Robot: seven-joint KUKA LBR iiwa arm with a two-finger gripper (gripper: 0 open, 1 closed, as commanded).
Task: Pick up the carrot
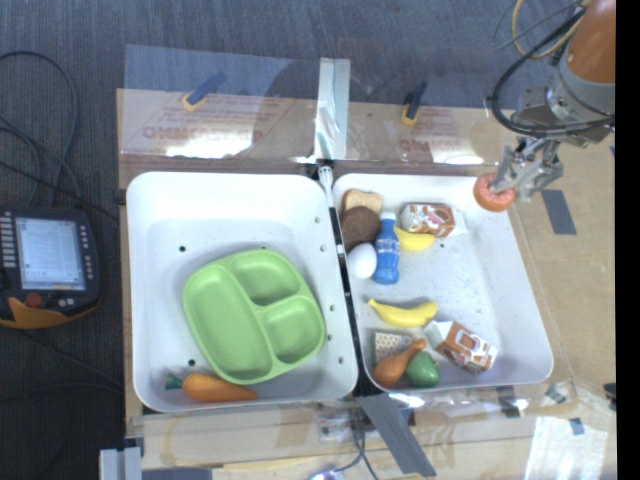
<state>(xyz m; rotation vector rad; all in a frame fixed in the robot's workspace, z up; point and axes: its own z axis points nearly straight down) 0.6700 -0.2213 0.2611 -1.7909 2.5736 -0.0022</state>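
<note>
**Desk:** End effector (pixel 522 175) at the top right, by the far corner of the right-hand shallow white plastic bin (pixel 530 298) — what is it doing up there?

**Photographer:** It hangs over the bin's far right rim, right against a small round orange-red object (pixel 492 193) that sits at that corner. Whether the metal fingers are spread or closed I cannot tell from this angle, nor whether they have that object between them. The grey arm with its orange band (pixel 592 43) comes in from the right, cables looping above it.

**Desk:** And the carrot?

**Photographer:** Well apart from all that. The orange toy carrot with a green stub of a top (pixel 210 388) lies flat in the left-hand shallow white plastic bin (pixel 150 228), along the near wall, just beside the near edge of a lime-green three-compartment plastic plate (pixel 255 313). Its green end points left, its body runs right and tapers.

**Desk:** Easy to reach?

**Photographer:** My reading is no. It lies in the narrow strip between plate and bin wall, so fingers would likely have to straddle it across its width. The arm would also have to cross both bins diagonally to get there.

**Desk:** Anything to confuse it with?

**Photographer:** Possibly an orange-brown drumstick-shaped toy (pixel 398 362) in the right bin's near corner, next to a green pepper-like toy (pixel 424 370).
</note>
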